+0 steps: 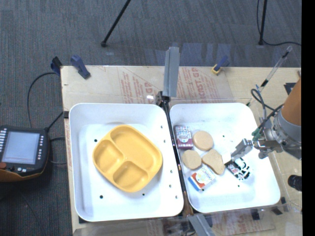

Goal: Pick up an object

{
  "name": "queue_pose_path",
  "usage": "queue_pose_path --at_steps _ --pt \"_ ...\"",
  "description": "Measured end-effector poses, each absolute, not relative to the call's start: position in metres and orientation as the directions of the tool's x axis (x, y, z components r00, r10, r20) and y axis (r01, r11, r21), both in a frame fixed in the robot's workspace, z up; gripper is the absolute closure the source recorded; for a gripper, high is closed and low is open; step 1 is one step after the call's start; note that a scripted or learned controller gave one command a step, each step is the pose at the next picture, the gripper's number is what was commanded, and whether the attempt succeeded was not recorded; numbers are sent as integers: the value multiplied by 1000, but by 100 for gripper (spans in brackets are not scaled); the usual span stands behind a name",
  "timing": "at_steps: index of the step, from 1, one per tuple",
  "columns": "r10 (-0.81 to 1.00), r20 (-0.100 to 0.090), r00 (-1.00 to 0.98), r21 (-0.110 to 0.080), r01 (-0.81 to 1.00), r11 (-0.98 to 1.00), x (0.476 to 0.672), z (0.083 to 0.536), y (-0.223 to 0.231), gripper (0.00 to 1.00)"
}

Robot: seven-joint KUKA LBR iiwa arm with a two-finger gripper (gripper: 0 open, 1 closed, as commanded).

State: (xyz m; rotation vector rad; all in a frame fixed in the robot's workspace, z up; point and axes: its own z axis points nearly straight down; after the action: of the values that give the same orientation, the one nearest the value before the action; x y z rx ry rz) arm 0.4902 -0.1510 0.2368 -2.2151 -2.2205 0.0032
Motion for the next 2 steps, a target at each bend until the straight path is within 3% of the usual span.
queue_pose_path --at_steps 1,2 --pt "1000 5 -23 -15 1000 23 523 143 -135 0" --pt "988 2 -156 4 988 156 539 91 -185 0"
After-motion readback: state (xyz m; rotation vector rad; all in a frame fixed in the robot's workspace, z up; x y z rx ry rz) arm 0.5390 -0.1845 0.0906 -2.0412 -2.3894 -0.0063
